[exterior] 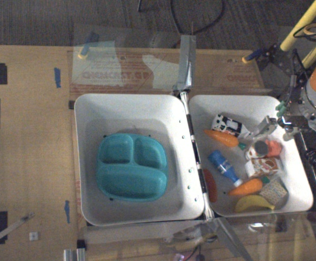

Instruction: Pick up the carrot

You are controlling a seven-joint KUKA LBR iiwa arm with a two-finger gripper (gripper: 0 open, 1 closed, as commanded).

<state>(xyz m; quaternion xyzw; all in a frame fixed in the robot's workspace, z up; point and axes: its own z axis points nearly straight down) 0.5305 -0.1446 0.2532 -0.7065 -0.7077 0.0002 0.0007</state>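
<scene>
brown cardboard covers the bench (33,145), and on it sit two shallow white plastic bins side by side, the left bin (87,118) holding a teal moulded divided tray (132,167).

the right bin (302,197) is crowded. two orange toy carrots lie in it: the upper carrot (221,138) sits near the left wall, touching a black-and-white cow-patterned carton (227,125); the lower carrot (246,187) lies toward the front, pressed against a yellow banana (253,203) and a tan cracker-like block (273,191). a blue bottle (223,167) lies between the two.

i'd judge the risk to be clutter: closing on either carrot could catch a neighbour or nudge the carrot aside, and the smooth tapered shape could slip out.

the grey gripper (266,126) reaches in from the right, hanging over the bin's upper middle, just beside the upper carrot's green end. whether it is parted or closed, i cannot tell; nothing shows held in it.
</scene>
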